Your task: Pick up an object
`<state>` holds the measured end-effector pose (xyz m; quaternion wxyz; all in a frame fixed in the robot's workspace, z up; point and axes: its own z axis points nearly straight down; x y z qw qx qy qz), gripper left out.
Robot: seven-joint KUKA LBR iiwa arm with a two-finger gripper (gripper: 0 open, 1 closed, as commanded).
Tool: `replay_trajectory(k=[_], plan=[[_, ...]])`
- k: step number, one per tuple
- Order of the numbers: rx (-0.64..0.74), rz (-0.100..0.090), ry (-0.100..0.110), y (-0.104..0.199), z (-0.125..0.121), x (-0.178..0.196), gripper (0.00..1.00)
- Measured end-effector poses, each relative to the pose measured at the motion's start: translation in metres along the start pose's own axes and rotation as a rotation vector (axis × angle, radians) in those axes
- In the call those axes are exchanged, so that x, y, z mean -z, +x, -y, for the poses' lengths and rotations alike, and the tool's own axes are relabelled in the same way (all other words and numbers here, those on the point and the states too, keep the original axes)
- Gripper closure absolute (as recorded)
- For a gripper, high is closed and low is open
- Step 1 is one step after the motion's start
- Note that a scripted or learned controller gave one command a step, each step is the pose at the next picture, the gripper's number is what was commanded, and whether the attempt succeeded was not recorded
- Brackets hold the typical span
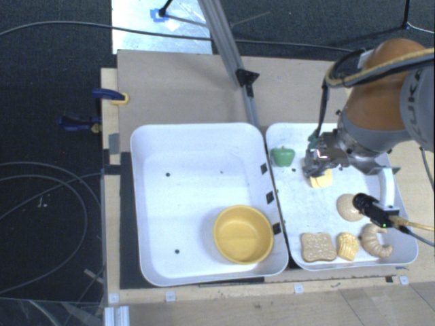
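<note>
Toast (318, 246) nearest; yellow block (322, 179) just below the gripper (315, 163), touching; grip impossible to tell.

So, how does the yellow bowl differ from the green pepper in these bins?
The yellow bowl lies in the left bin, near its front right corner; the green pepper lies in the right bin, near its back left corner. The bowl is much larger than the pepper. The bowl is open and hollow, the pepper a small solid lump. Both rest on the white floor of a bin, apart from the gripper.
</note>
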<state>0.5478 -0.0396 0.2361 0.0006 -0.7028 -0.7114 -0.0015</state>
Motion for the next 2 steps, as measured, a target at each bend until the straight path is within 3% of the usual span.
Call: replay_trajectory(k=[1,2], plan=[[0.0,0.0,-0.002,0.054,0.004,0.009,1.0],[-0.002,0.001,0.002,0.11,0.01,-0.007,1.0]])
